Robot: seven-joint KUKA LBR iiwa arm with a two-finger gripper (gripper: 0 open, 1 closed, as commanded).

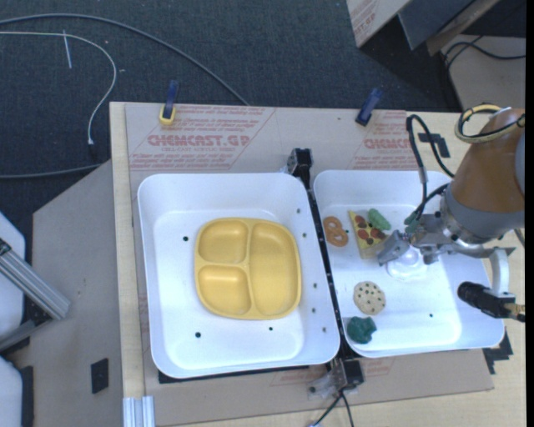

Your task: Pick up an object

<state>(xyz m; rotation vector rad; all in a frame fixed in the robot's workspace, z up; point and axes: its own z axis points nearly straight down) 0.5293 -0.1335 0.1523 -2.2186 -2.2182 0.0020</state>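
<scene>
Your gripper (399, 248) hangs low in the right bin (434, 329), just right of the pizza slice (365, 233) — whether it grasps anything you cannot tell. I judge the pick not yet made; next comes a clean descent onto one item. Nearby lie a pretzel (336, 231), cookie (368, 297) and green toy (362, 329). The left bin (167, 208) holds a yellow divided plate (249, 268).

A robotics lab or test cell, judging by the arm (492, 179) mounted at a board-topped bench (209, 133) with two clamped white bins (154, 275), loose cables (100, 92) trailing over dark carpet (250, 42), and cardboard boxes (375, 21).
</scene>
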